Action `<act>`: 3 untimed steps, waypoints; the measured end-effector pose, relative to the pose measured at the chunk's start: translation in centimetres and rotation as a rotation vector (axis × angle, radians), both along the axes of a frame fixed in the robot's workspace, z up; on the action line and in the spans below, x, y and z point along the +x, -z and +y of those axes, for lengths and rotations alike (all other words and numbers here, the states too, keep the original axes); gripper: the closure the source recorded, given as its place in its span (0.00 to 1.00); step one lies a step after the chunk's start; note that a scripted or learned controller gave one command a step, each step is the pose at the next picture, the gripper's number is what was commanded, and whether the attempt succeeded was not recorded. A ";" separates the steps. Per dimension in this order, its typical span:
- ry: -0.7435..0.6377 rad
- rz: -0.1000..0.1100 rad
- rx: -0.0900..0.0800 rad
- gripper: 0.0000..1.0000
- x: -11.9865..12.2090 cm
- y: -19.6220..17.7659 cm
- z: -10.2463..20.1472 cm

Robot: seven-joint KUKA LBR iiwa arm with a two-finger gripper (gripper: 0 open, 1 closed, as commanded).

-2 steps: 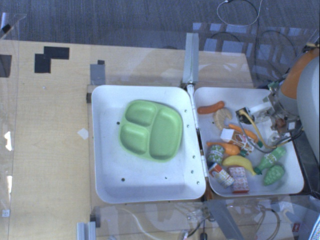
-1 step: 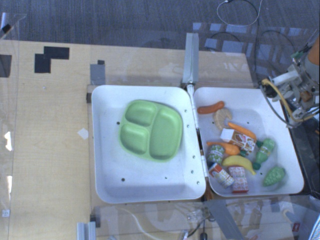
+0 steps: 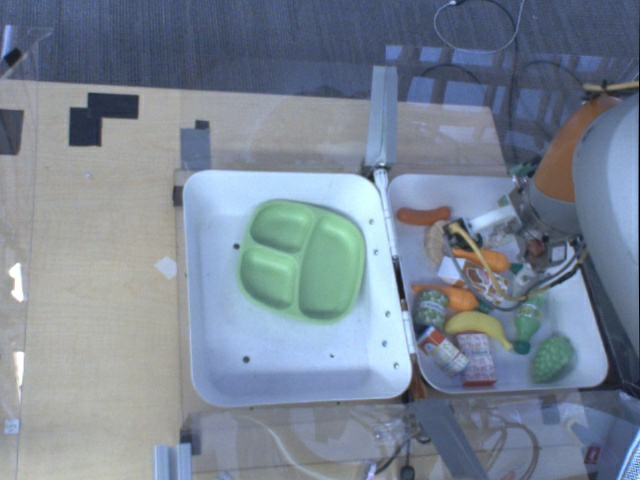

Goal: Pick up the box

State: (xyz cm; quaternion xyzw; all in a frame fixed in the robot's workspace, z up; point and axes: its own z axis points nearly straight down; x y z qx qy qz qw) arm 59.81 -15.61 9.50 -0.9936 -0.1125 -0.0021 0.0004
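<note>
Arm (image 3: 600, 168) is reaching in from 3 o'clock, w/ the orange band sitting near the upper right. Gripper (image 3: 497, 258) is hanging low over the right bin (image 3: 590, 373), down among the toy food near its center; can't tell its state, since clutter and cables are masking it.

Box (image 3: 477, 358), red and white, is lying flat at approx 6 o'clock in the right bin, near the front wall. A second small carton (image 3: 442, 350) is lying just beside it at 9 o'clock, tilted. Neither is between anything; both are resting on the bin floor.

Other items in that bin: sausage (image 3: 424, 214) at 11 o'clock, banana (image 3: 478, 326) just above the box, carrot (image 3: 452, 295) at 9 o'clock, green bumpy fruit (image 3: 552, 358) at 5 o'clock.

Left bin (image 3: 215, 368) is carrying a green divided tray (image 3: 302, 259), sitting approx center. Both bins are sitting on the light wood tabletop (image 3: 90, 298).
</note>
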 end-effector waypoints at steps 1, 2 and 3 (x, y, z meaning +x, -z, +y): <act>0.000 -0.003 0.002 1.00 0.1 -1.1 0.1; 0.020 -0.002 0.002 1.00 -5.9 0.7 -4.3; 0.021 -0.004 -0.001 0.00 -5.9 0.7 -4.4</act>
